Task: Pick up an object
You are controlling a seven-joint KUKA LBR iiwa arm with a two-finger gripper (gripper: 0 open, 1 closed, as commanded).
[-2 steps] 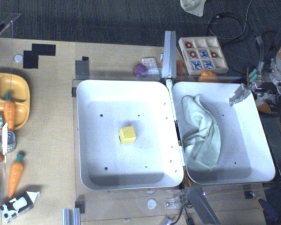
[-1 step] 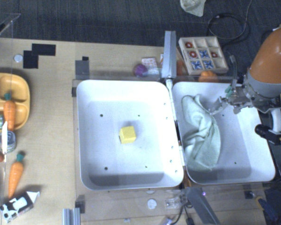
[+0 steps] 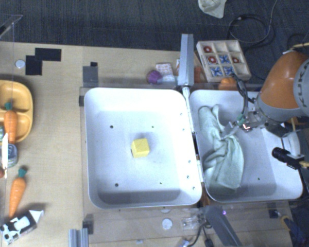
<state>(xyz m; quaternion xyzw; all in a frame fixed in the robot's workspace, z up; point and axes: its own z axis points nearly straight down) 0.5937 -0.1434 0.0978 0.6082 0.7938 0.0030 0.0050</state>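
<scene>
A pale green cloth [image 3: 222,148] is seen crumpled in the right bin [image 3: 278,184], lying along that bin's left side, next to the divider between the two bins. The end effector [image 3: 236,127] is placed low over the cloth's upper part, reached in from the table's right edge, and a fold of cloth is seen pinched between its fingers. In the left bin [image 3: 108,184], a yellow block [image 3: 140,147] is found near the middle. On the table's left edge, a yellow tray [image 3: 20,99] with a toy carrot [image 3: 10,123] is set.
</scene>
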